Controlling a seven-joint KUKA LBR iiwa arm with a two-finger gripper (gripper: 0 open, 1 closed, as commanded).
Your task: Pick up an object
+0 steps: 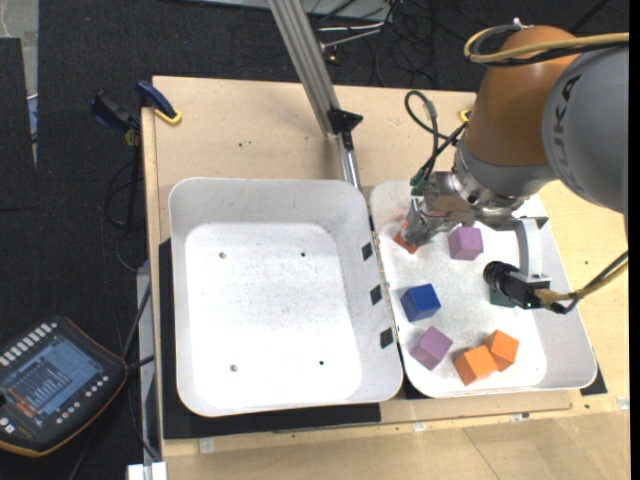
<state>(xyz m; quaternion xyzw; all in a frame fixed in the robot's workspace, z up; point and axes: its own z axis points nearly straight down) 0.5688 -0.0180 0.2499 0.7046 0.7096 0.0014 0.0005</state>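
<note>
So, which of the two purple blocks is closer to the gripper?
The purple block right beside the gripper, near the right bin's far end; the other purple block lies below the blue cube.

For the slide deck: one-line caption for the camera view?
KUKA arm's pincer lowered over a red block in the right bin, beside purple, blue and orange cubes.

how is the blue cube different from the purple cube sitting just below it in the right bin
The blue cube is deep blue, while the purple cube is pale purple. The blue cube lies nearer the bin's middle and the end effector; the purple cube lies nearer the bin's front rim, beside an orange block. Both look alike in size, rest on the right bin floor, and stand free.
</note>
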